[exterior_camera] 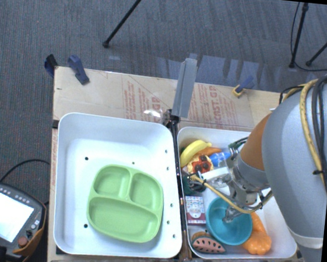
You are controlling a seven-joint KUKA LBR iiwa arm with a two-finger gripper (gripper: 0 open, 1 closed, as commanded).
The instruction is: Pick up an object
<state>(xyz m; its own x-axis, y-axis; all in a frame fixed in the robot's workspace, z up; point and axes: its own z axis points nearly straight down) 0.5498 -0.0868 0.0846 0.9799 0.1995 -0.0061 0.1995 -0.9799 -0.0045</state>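
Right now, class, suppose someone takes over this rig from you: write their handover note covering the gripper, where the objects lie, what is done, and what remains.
Gripper: low in the right white bin, over the round blue bowl; finger state unclear, nothing seen held.
Objects: yellow banana at that bin's far left corner, orange toy beside the bowl, green divided plastic tray in the left white bin.
Done: arm reached in.
Left: grasp and lift one object.
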